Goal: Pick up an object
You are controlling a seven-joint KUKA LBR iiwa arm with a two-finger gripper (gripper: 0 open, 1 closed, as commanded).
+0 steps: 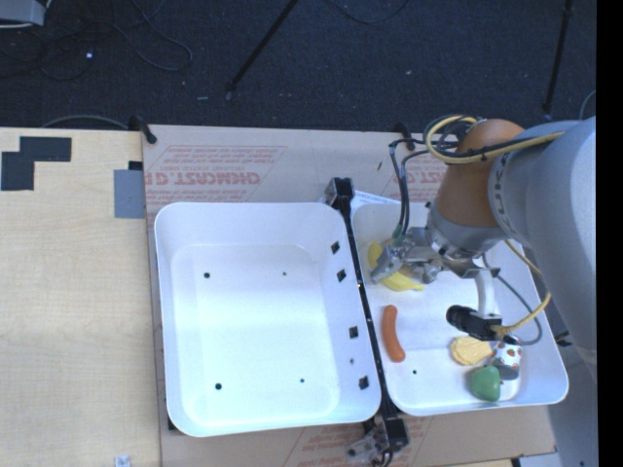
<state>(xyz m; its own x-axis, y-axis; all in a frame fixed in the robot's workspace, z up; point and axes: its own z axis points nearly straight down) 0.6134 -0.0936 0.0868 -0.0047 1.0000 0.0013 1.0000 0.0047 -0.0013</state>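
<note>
On the wooden bench (68,290), the right bin's (545,392) near corner holds a green toy (486,383), a yellow piece (470,351) and an orange sausage-like toy (392,333). Beyond them, the gripper (409,261) sits low over a yellow banana-like object (397,280) near the divider; whether anything is grasped I cannot tell. It looks light and smooth, best pinched across its middle; the left bin (175,261) lies bare.

Two white bins (253,232) are seen in smooth, slightly glossy plastic, set on matt brown cardboard (224,163). Pale wood grain is shown on the bench (68,300). The arm (555,202) is finished in smooth grey, with a satin orange band (472,178).
</note>
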